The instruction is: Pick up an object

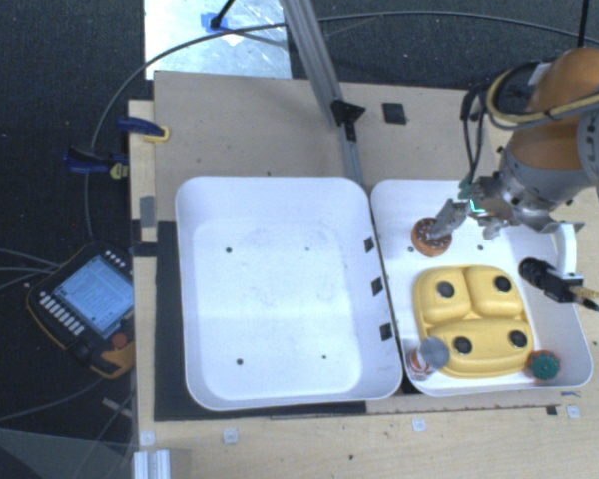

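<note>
In the right bin [394, 208] a small brown round object [429, 238] lies near the back left corner. A large yellow moulded piece [474, 319] with black dots takes up the bin's middle and front. A grey disc [435, 351] and a small red-and-white item [416, 361] sit at its front left, and a green ball [545, 365] sits at the front right. My gripper [467, 224] hangs low over the back of this bin, open. Its left fingertip [442, 222] is right at the brown object, and nothing is held between the fingers.
The left bin [275, 292] stands beside the right one, their rims touching at the middle. A metal pole [314, 48] slants across the back of the bench. A teach pendant [85, 302] lies on the floor to the left.
</note>
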### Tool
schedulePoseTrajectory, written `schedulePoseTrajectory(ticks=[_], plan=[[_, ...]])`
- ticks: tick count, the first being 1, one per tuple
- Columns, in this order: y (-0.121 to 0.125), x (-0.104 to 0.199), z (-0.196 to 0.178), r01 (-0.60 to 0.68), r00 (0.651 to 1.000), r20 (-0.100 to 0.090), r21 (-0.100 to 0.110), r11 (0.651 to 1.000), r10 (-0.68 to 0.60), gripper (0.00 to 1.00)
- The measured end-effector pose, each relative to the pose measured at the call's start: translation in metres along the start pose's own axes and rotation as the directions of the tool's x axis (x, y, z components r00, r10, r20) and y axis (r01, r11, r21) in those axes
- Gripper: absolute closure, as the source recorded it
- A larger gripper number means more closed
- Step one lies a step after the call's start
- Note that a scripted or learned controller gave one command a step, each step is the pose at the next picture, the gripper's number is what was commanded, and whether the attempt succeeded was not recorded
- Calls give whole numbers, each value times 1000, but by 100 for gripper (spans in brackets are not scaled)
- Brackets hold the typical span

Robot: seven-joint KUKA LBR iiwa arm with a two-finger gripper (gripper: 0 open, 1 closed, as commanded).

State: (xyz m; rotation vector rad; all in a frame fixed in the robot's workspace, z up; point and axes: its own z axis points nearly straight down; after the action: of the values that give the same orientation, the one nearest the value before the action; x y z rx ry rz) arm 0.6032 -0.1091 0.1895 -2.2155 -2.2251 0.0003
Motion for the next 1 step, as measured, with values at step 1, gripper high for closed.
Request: schedulePoseTrajectory(ticks=[1], plan=[[1, 0, -1, 0, 1000, 0, -3, 1000, 0, 0]])
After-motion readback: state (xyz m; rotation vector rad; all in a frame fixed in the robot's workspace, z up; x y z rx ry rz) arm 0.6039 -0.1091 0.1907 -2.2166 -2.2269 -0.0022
